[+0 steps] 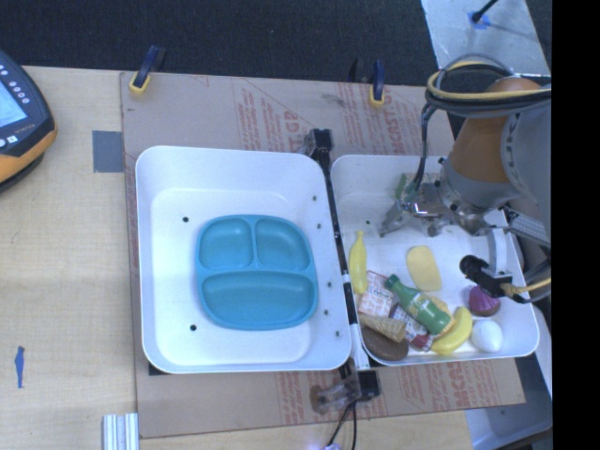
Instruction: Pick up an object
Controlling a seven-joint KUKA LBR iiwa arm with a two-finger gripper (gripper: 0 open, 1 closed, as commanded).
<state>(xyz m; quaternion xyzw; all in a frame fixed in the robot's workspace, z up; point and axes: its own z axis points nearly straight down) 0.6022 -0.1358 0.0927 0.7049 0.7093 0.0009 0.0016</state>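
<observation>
Candidate objects: we see toy food heaped in the near half of the right bin (375, 172), so any pick has to come from there; a yellow oval piece (424, 266) lies a little apart from the rest and looks the easiest to take.
Clutter: a green bottle (419, 304) lies slantwise across a printed packet (378, 295), with a banana (454, 332) at its foot, a white egg-like ball (487, 335) and a purple piece (484, 300) towards the right wall, and a brown disc (384, 344) at the near rim; these touch or overlap, which we judge makes a clean grip harder.
Yellow strip: a corn-like piece (357, 262) rests along the bin's left wall.
Tool: the tool (405, 216) hangs over the far part of the right bin, above bare floor, with nothing between its fingers; we cannot tell how far apart they stand.
Arm: it reaches in from the right, orange band above the wrist.
Left bin: the left bin (159, 251) carries a blue divided plate (256, 272), well apart from the toys.
Worktop: both bins sit on a cardboard sheet (234, 111) clamped to the worktop (56, 279), we judge to keep them from sliding.
</observation>
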